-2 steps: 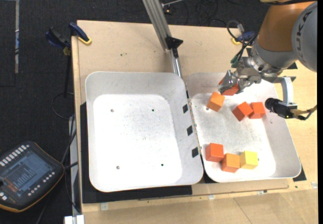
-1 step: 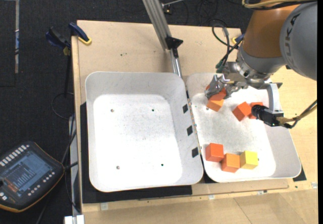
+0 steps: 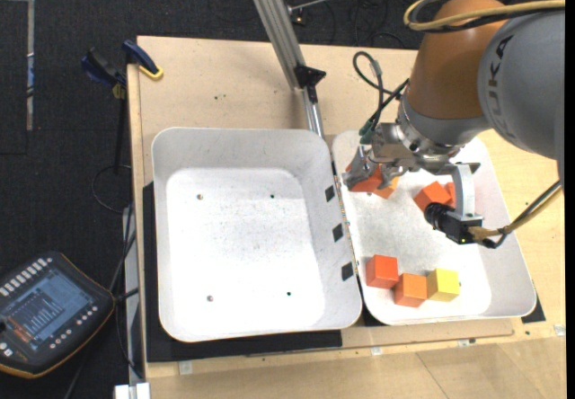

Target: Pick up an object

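Pendant: grey teach pendant [image 3: 40,312] with a lit screen sits at the lower left, off the bench, closest to the viewer.
Front blocks: three lie in a row near the front wall of the right bin [image 3: 508,294]; red-orange block [image 3: 383,270], orange block [image 3: 412,288] touching it, yellow block [image 3: 446,283] just beside that.
Far blocks: another orange block [image 3: 435,195] lies farther back in the same bin, beside the arm's wrist; one more orange piece [image 3: 382,185] shows just under the gripper.
Gripper: gripper [image 3: 367,174] hangs low over the far left part of the right bin, near the shared wall; I cannot tell how its tips stand, nor whether the orange piece beneath is gripped.
Arm: grey KUKA arm [image 3: 530,74] with its orange band [image 3: 458,47] comes in from the right and covers much of the bin's far end.
Left bin: white left bin [image 3: 171,164] lies alongside, its floor speckled with dark dots.
Bench: wooden bench [image 3: 207,74] carries both bins; blue-and-yellow clamp [image 3: 135,60] sits at its far left corner.
Pole: slanted metal pole [image 3: 274,15] runs down toward the gap between the bins.
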Motion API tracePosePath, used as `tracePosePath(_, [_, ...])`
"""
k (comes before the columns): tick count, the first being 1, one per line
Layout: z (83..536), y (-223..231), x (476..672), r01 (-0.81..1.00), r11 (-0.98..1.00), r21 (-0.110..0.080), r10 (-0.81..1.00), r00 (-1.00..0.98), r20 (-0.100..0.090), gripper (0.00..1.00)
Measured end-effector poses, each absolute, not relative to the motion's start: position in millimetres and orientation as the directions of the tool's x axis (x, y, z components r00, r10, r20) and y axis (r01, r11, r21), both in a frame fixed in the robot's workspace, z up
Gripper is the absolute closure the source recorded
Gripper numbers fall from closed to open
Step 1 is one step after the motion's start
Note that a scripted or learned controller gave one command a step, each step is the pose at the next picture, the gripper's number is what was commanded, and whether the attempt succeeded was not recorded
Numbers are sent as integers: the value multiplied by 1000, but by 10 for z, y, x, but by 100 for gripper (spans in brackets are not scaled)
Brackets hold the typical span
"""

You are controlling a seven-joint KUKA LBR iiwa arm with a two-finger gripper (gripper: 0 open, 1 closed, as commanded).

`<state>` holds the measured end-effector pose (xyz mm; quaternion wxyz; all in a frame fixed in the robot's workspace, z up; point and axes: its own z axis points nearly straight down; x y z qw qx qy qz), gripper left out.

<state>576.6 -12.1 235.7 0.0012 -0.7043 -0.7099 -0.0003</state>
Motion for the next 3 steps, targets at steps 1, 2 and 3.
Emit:
tracePosePath(1, [2288,335,5500,1000,8,-4,1000,-8,2,100])
tracePosePath(2, [2208,888,5295,1000,9,-4,1000,-9,2,100])
tracePosePath(3, [2213,846,5306,1000,-1,-1,1000,1,0,0])
